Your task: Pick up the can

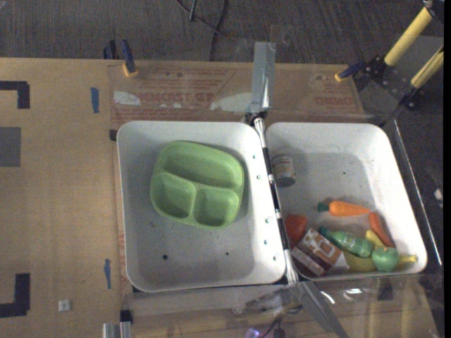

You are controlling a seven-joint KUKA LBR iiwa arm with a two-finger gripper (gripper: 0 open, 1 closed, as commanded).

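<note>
1. Where the bench (56,210) comes nearest the camera, the front rims of two white bins lie side by side, touching along their inner walls.
2. In the front corner of the right bin (352,153) toy foods are heaped: a brown carton (318,252) leans against a red piece (296,225), and a green bottle (347,241) lies tilted just behind the carton.
3. Beside the bottle, toward the bin's outer wall, sit a yellow banana (359,263) and a green rounded fruit (385,259), touching each other.
4. Just behind the heap lie two orange carrots, one (349,208) stretched across the bin floor, the other (380,229) slanted near the outer wall.
5. Farther back, the can (283,170) stands alone close against the right bin's inner wall, well apart from the heap and with bare white floor around it; its pale label faces the camera.
6. The left bin (141,259) holds a green divided plate (197,184), lying flat toward the bin's far half.
7. Behind the bins a metal strip (262,76) runs away from the seam across the brown board.
8. Farthest off, a blue clamp (127,51) grips the bench edge, and yellow-handled clamps (409,37) stand at the far right corner.
9. Whether the gripper is apart or together cannot be told.
</note>
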